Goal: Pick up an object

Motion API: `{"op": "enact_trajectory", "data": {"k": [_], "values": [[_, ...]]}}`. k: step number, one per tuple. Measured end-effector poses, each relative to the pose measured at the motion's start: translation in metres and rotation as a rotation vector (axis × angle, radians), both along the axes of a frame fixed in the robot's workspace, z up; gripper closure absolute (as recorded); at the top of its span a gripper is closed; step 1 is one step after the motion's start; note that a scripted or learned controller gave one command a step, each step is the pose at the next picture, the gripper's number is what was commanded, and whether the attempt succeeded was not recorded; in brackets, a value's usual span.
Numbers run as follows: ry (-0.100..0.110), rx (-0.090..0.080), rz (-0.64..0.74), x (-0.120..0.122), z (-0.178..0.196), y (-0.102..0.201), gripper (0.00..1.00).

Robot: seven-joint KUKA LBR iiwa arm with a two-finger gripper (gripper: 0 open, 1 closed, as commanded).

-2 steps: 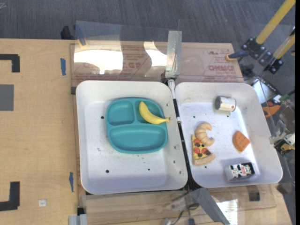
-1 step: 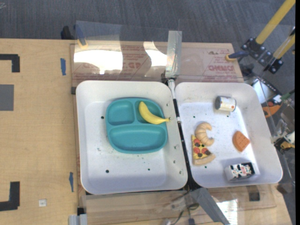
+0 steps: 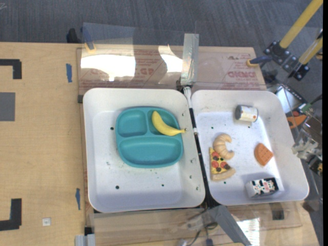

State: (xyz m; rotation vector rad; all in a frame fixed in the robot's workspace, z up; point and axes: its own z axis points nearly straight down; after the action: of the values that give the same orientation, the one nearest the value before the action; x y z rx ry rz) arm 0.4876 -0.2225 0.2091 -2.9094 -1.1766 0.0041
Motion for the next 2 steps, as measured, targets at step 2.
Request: {"op": "enact_trajectory", "data": {"k": [2], "values": [[-0.003, -0.002, 0.032, 0.013, 0.002, 0.004, 1.00]]}}
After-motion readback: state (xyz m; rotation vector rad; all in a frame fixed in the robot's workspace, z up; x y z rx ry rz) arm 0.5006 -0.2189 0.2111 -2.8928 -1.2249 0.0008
